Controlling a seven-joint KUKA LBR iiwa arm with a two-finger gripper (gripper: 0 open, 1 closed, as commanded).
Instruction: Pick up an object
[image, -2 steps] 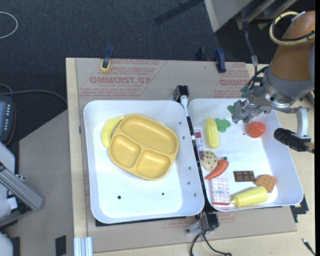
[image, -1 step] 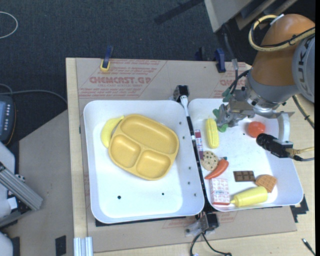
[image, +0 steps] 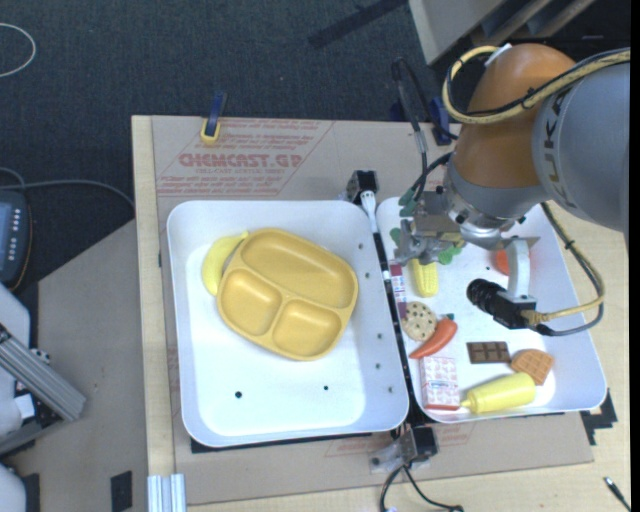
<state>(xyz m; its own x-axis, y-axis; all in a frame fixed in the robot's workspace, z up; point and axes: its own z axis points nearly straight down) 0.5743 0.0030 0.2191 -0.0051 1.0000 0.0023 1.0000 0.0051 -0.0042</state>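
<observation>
Your tool (image: 428, 247) hangs from the arm (image: 520, 130), low over the right bin (image: 585, 350), just above one corn cob (image: 426, 278); grip state cannot be told. Nearby: one cookie (image: 418, 320), one carrot (image: 435, 338), one chocolate bar (image: 489, 351). Left bin (image: 200, 390): one yellow tray (image: 287, 292).

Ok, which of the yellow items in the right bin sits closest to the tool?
The corn cob, just below the tool. The yellow bottle lies far off at the right bin's near edge.
</observation>
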